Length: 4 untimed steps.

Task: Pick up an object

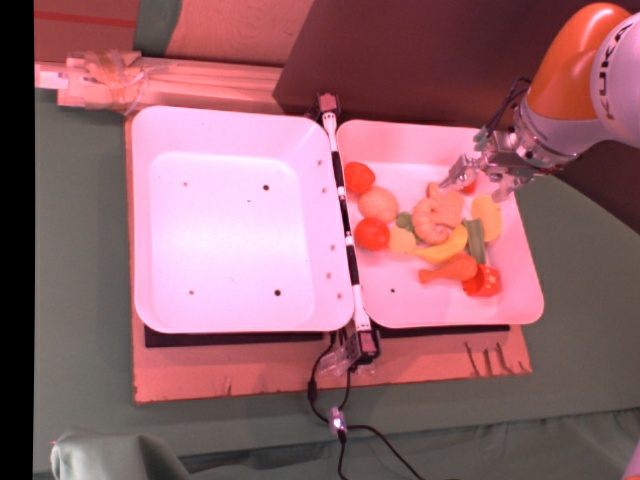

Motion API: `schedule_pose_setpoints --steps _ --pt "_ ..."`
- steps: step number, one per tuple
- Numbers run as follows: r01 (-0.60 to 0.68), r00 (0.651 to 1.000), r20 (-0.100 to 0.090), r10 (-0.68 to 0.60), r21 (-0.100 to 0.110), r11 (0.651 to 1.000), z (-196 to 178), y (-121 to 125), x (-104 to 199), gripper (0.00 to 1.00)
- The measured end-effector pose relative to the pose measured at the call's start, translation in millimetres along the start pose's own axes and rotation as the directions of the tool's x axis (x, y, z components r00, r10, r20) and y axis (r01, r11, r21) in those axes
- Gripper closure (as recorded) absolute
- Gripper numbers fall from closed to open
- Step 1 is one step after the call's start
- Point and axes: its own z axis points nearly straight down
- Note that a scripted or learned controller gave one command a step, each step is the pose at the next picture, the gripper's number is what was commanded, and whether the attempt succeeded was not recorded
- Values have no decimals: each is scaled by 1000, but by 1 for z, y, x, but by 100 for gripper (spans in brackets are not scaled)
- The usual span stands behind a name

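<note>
1. Overhead, you had the grey arm [590, 63] with its orange band reaching in from the right, over the far right corner of the right bin [400, 303].
2. Your pincer [478, 175] hung just above the toy food, at the far edge of the pile; whether it was released or clenched could not be told, and nothing was plainly seen in it.
3. Your pickable things all lay in the right bin: two red tomatoes [358, 176] near the divider, a tan potato [378, 203] between them, and an orange pumpkin-like piece [438, 218] in the middle.
4. Beside those you had a yellow banana [440, 251], a green piece [474, 236], an orange carrot [448, 269] and a red pepper [484, 282] toward the near right corner.
5. Your left bin [235, 218] sat just beside the right one, both on a brown board [250, 373] on the green table [80, 268].
6. A black cable [345, 428] trailed off the board's near edge toward you.
</note>
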Motion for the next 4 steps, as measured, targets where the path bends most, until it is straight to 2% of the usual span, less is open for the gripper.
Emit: schedule_pose_setpoints --steps 1,2,3,4 --pt "1 1000 0 -1 -1 1000 45 -9 0 0" --pt "1 1000 3 -1 -14 1000 99 -4 -1 0" --pt "2 1000 6 -1 -27 1000 102 1 -3 0" --pt "-2 1000 12 2 -33 999 90 3 -5 100"
